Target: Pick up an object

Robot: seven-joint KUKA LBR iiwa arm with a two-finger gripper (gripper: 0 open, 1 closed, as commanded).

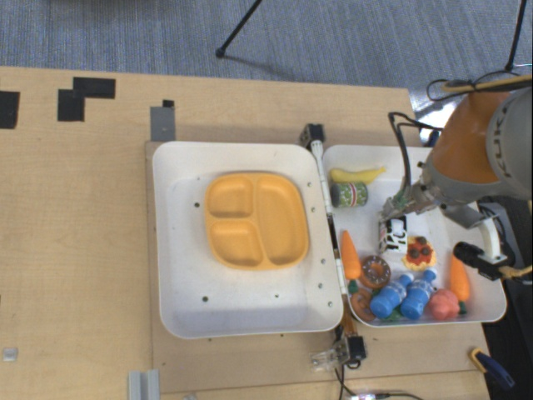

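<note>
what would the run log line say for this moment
arm: in from right | hand: low over right bin, above black-and-white toy | grasp: not confirmed | left bin: orange divided plate

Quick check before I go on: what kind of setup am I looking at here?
Probably a robotics lab test bench, not a kitchen: two white bins on a plywood bench, toy food such as a plastic banana and carrot, and grey carpet beyond.

The grey, orange-banded arm (475, 152) reaches in from the right, its hand (393, 222) pointing down.
</note>
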